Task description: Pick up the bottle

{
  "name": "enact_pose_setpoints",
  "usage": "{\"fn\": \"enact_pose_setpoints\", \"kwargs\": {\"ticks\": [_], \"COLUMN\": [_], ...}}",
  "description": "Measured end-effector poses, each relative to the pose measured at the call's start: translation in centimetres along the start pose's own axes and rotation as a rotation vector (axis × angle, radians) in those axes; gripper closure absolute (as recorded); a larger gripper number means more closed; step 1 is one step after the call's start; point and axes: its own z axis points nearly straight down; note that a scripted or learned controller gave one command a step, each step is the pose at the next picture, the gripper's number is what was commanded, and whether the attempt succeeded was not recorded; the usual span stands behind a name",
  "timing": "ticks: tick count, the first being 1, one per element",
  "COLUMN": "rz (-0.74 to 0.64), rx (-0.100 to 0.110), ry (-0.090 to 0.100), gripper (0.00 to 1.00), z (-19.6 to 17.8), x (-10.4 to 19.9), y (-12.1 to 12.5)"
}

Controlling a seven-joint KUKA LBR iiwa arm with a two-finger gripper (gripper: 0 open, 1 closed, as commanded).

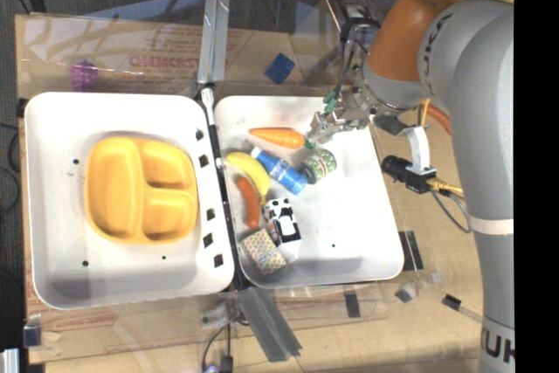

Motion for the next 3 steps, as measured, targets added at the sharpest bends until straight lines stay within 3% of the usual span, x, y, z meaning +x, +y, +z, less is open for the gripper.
{"fn": "enact_pose_setpoints", "kwargs": {"ticks": [1, 2, 3], "rz": [0.0, 0.004, 0.0], "rx": [0.001, 0.003, 0.005], "ry": [0.0, 0.001, 0.002], "gripper": [0.0, 0.0, 1.0], "z": [0.0, 9.9, 8.9], "x": [0.0, 3.3, 3.3], "y": [0.0, -4.0, -4.0]}}
